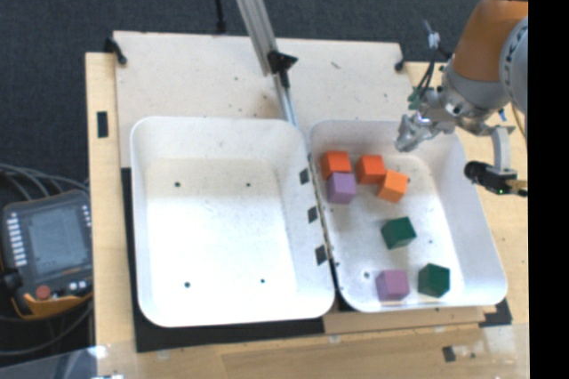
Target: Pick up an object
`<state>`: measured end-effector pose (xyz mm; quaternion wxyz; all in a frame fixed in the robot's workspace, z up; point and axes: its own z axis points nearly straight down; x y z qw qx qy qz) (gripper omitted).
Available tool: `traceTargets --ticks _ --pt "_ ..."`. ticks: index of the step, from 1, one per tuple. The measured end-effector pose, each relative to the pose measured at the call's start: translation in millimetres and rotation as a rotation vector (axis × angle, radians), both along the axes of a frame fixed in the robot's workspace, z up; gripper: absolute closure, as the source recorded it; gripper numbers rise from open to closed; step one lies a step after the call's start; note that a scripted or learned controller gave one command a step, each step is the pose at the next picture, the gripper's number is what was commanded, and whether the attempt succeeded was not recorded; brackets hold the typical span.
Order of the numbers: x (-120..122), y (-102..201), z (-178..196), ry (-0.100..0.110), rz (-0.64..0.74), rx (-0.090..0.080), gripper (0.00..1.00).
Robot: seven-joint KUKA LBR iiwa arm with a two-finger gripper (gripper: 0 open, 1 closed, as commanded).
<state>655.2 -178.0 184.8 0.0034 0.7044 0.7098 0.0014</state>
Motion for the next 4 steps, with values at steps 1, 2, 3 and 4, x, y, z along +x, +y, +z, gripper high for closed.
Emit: traceTargets --ticks 1,2,3,4 --pt "4.9 -3.5 65.3 -0.003 -0.003 0.0 1.0" --pt "5.8 -4.2 75.7 0.004 0.001 0.001 1.0" --pt "-11.3 52.7 79.8 0.006 -0.002 0.003 1.0" --pt "-30.3 107.5 83.1 0.006 -0.001 0.004 1.0"
